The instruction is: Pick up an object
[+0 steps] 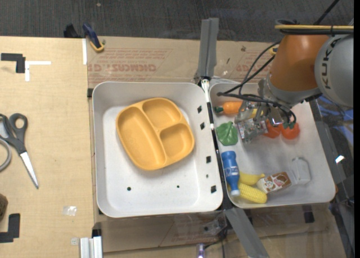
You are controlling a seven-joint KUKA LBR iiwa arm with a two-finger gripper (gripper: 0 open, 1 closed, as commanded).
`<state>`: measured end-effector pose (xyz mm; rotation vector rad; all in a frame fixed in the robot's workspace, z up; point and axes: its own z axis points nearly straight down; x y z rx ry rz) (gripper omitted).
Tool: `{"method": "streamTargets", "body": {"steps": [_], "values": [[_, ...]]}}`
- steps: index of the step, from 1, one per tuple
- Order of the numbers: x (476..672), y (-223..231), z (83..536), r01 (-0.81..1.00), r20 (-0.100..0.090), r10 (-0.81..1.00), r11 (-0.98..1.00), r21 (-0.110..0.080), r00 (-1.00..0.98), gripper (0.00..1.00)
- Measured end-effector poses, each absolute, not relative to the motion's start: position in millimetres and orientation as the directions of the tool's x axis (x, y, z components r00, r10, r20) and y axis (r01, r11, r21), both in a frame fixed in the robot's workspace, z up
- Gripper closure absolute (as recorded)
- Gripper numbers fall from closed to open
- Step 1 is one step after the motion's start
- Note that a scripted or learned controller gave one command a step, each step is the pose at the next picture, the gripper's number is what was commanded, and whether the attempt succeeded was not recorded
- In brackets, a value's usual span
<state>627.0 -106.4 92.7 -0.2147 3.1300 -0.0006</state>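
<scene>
Gripper (256, 125) low in the right bin (320, 192), hovering at its upper middle, just beside the red-orange tomato-like toys (283, 130) and right of the green leafy toy (227, 133). Fingers buried in metal and cable clutter; cannot tell whether wide or narrow, nothing visibly held. Likely target: the red-orange toys or the green toy, both touching or nearly under the tool. Probably hollow plastic play food: light, stiff, smooth, round, so prone to rolling and squirting out; best pinched across the widest middle. Green toy flatter, looks softer, easier to clamp at an edge. Other options in the same bin: orange carrot-like toy (230, 107) near the top wall, blue bottle (229, 168), yellow corn (251, 190), small carton (274, 182), clear packet (300, 170). Left bin (107, 189) carries a yellow divided plate (154, 133). Scissors (21, 144) on the counter (45, 195), well apart.
</scene>
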Motion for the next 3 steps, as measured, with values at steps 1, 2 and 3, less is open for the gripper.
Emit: {"method": "streamTargets", "body": {"steps": [1,2,3], "values": [[609.3,-164.5,179.1,-0.537,-0.004,-0.537,0.844,-0.001,-0.844,1.00],[650.6,-124.6,239.0,-0.485,-0.006,-0.485,0.874,-0.001,-0.874,1.00],[570.2,-162.0,125.2,-0.602,-0.003,-0.602,0.798,0.000,-0.798,1.00]]}}
